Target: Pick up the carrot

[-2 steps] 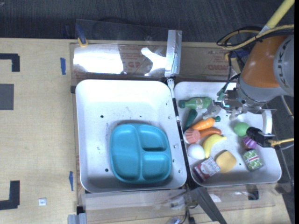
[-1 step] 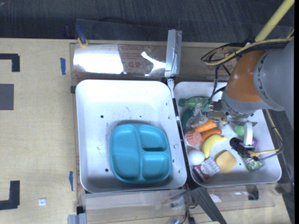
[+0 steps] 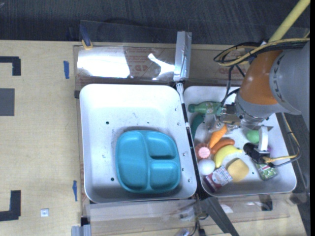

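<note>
Nearest the viewer, at the bottom of the view, the light wooden bench [image 3: 34, 146] carries two shallow white bins side by side. The left white bin [image 3: 98, 107] holds a teal plastic tray with three compartments [image 3: 147, 160], lying flat toward its near edge. The right white bin [image 3: 285, 176] is crowded with small toy foods: along its near side sit a small bottle with a dark red label [image 3: 220, 177], a white egg-shaped piece [image 3: 206, 167] and a yellow sponge-like block [image 3: 238, 168]. Just beyond them lie a yellow curved banana-like piece [image 3: 227, 154], a pink round-topped piece [image 3: 204, 152] and a short orange sausage-shaped piece [image 3: 223, 143]. The task's thing, a slim orange carrot [image 3: 217, 134], lies on a slant near the middle of this bin, touching its neighbours, with a green bottle-like toy [image 3: 204, 107] farther back. The grey arm with an orange band [image 3: 261, 85] reaches in from the right, and its pincer [image 3: 230, 116] sits low, just beyond the carrot's upper end. Whether the pincer is spread or pressed together cannot be told. The carrot appears to rest among the other toys, so the pickup looks not yet done: gripping and lifting remain.
</note>
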